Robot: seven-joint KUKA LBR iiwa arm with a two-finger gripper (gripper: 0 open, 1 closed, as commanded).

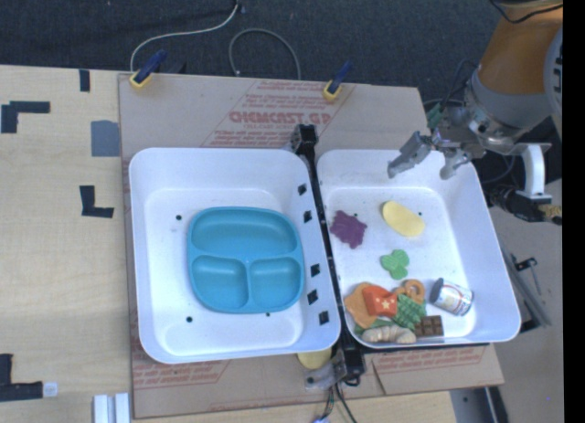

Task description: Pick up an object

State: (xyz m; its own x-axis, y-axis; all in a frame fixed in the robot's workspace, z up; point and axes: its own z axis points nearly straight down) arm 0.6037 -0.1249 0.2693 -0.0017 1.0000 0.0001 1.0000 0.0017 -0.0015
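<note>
A pale wooden bench (55, 257) carries a brown cardboard sheet (265, 115) with red lettering, held at its far edge by a yellow clamp (143, 74) and a blue clamp (336, 79). Two shallow white bins sit side by side on the cardboard, touching along a black divider. The left bin (155, 174) holds a light blue plate (245, 259) with three compartments, lying flat in the middle. The right bin (475, 229) holds the small objects. The grey arm with its orange band (521, 51) comes in from the upper right, and the end effector (428, 158) hovers above the far edge of the right bin, its two grey fingers spread apart with nothing between them. Below it, near the bin's centre, lies a yellow lemon-shaped piece (402, 218), with a purple piece (347, 227) to its left and a green broccoli-like piece (396, 263) just nearer the camera. Along the near edge of the right bin a cluster of toy food sits packed together: an orange and red piece (370, 302), a pretzel (411, 289), a small silver can (451, 298) on its side, and a brown chocolate square (430, 326). All of these lie well apart from the end effector.
</note>
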